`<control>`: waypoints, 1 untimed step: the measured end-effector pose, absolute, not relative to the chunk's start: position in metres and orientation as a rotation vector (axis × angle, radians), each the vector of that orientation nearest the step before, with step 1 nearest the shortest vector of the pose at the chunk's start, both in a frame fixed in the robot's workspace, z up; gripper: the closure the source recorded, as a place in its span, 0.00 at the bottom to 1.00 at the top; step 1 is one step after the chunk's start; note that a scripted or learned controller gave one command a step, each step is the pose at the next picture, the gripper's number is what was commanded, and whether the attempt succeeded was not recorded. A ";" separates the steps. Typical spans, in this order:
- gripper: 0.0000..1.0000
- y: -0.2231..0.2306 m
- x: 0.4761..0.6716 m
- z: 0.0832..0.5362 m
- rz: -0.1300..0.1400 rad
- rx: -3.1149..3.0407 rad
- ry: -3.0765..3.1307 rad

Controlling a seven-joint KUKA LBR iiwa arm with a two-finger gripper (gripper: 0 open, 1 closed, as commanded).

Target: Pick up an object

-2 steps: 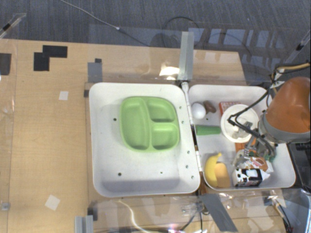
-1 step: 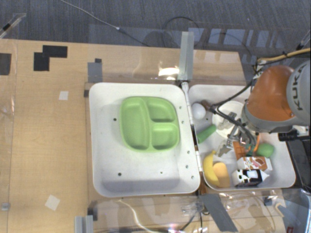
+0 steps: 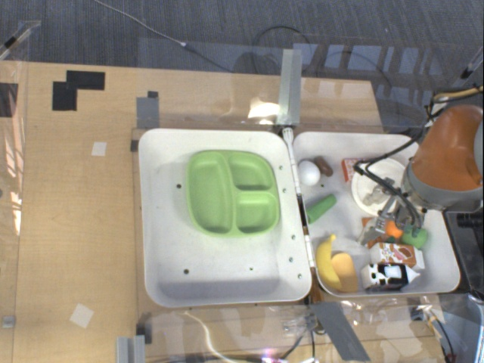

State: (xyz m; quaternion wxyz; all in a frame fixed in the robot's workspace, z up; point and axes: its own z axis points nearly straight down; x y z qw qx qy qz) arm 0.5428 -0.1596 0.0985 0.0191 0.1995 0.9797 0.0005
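Observation:
My gripper (image 3: 387, 229) hangs low in the right bin (image 3: 446, 278), over its right half. It sits just above a small brown-and-orange carton (image 3: 399, 255) and a black-and-white cow-patterned carton (image 3: 387, 276). A small green piece (image 3: 415, 238) lies right beside the gripper, and an orange piece (image 3: 370, 221) shows at its left. A white bowl (image 3: 372, 190) lies just behind it. Nothing is seen lifted off the bin floor.
The right bin also holds a banana (image 3: 325, 254), a yellow-orange fruit (image 3: 343, 271), a green cucumber-like piece (image 3: 321, 207), a white ball (image 3: 308, 173), a brown item (image 3: 324, 165) and an orange-white packet (image 3: 349, 168). A green divided plate (image 3: 231, 192) lies in the left bin (image 3: 170, 271).

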 end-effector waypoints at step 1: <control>1.00 -0.160 0.550 0.115 -0.005 0.601 3.016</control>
